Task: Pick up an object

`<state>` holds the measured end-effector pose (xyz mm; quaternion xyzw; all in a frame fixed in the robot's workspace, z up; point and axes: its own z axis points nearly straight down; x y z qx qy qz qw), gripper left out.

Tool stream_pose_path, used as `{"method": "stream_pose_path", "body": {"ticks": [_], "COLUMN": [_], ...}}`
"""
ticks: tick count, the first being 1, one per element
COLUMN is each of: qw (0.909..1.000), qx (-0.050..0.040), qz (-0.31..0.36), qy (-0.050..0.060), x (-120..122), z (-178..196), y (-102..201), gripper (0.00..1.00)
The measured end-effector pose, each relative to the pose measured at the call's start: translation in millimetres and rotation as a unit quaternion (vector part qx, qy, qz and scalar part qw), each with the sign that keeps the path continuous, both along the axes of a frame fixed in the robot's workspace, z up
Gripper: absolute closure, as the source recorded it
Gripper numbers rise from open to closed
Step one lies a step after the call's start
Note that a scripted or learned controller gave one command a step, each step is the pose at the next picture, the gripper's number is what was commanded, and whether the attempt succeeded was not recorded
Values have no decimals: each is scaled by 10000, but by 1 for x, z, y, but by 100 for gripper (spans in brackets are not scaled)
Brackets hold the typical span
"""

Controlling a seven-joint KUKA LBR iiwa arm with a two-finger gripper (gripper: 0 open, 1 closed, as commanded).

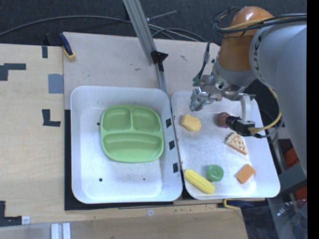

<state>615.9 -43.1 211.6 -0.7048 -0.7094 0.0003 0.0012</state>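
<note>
While the claw (195,102) hangs over the far end of the right bin (264,185), the nearest thing to it is a yellow chunk (191,123) lying just below and slightly left of its tips in the camera view, apart from them. Whether the tips are spread or pressed together I cannot tell; nothing shows between them. A short drop toward the chunk looks the likely move.

- two white bins (79,148)
- one green divided plate (132,133)
- six toy foods total, all on the claw's (198,103) side: yellow chunk (191,123), corn (199,181), green round thing (215,172), orange block (244,174), pizza slice (237,143), dark reddish piece (223,119)
</note>
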Motion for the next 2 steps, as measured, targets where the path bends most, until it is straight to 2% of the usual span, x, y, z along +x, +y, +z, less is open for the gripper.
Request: {"method": "stream_pose_path", "body": {"ticks": [1,2], "qw": [10000,10000], "qx": [-7,4], "qz": [-18,8], "qy": [-2,-7], "x": [-8,-6], "z": [14,20], "y": [51,112], "gripper": [100,100]}}
